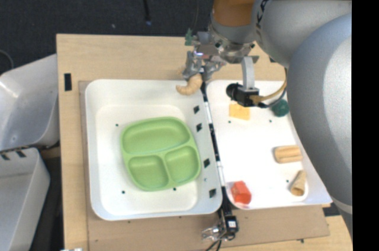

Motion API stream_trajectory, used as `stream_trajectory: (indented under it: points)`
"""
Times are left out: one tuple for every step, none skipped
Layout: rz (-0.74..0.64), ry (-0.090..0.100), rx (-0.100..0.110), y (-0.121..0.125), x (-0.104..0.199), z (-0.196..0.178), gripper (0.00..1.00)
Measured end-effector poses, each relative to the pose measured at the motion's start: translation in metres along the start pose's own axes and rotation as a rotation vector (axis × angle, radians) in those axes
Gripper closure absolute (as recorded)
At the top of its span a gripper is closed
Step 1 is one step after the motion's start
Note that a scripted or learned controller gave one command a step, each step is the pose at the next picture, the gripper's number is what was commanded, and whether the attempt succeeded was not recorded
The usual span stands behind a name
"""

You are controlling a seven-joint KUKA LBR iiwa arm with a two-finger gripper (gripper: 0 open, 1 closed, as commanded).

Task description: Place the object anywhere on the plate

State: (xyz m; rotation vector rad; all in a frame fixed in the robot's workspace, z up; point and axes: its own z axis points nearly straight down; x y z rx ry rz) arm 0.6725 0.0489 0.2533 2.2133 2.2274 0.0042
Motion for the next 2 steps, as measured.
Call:
stream_trajectory:
  points:
    - [0.000,0.000,0.002,0.0052,0.0558,0.0171,1.00]
    - [0.004,-0.001,0.001,0.0053,0.0523,0.0162,0.00]
